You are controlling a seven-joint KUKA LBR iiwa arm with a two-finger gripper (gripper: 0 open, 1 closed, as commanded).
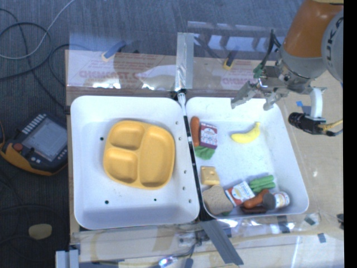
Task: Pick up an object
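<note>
Yellow banana [246, 134], curved, small, lying in right bin [290, 149]

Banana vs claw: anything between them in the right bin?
No. In the camera view the claw hangs above the banana, and the stretch between them is bare white floor of the right bin.

Two white bins [78, 149], one yellow divided plate [139, 152], one banana [246, 134], one hot dog [194, 130], one cracker [210, 175].
</note>
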